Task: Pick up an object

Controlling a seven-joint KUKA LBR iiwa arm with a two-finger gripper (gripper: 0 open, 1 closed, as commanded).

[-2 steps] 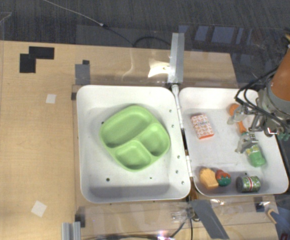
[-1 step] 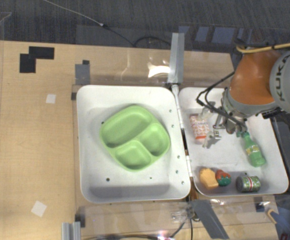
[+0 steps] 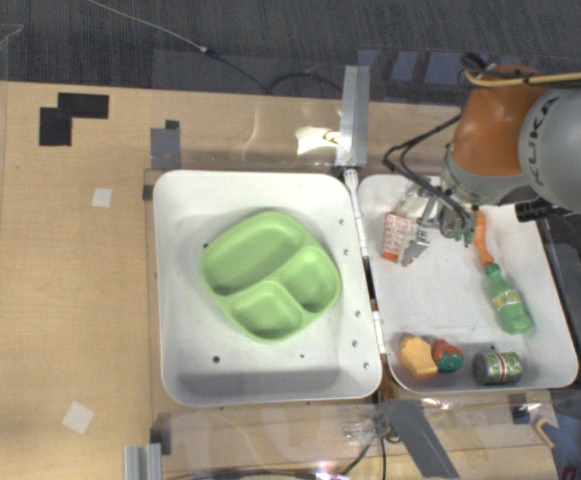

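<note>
Two shallow white bins side by side on a wooden table (image 3: 60, 298); left bin (image 3: 175, 368) at centre of frame, right bin (image 3: 440, 278) at right of frame.

Left bin: green divided tray (image 3: 270, 273), three compartments, lying tilted near the middle.

Right bin: small white-and-red carton (image 3: 399, 236) in the upper left part, just beside the tool; orange carrot-like piece (image 3: 483, 240) upper middle, slanting down toward a green bottle (image 3: 508, 303) at right of centre; along the lower edge, a yellow-orange lump (image 3: 417, 356), touching or nearly touching a small red-and-green item (image 3: 448, 358), then a dark can (image 3: 497, 367) lying on its side at lower right.

Grey arm (image 3: 570, 148) with orange band entering from upper right of frame; tool (image 3: 428, 230) lowered over the upper part of the right bin, between the carton and the carrot-like piece; fingers blurred against the bin floor, spread not discernible, grip on any object not discernible.

Metal divider post (image 3: 355, 118) above the gap between the bins; black cables at top of frame.
</note>
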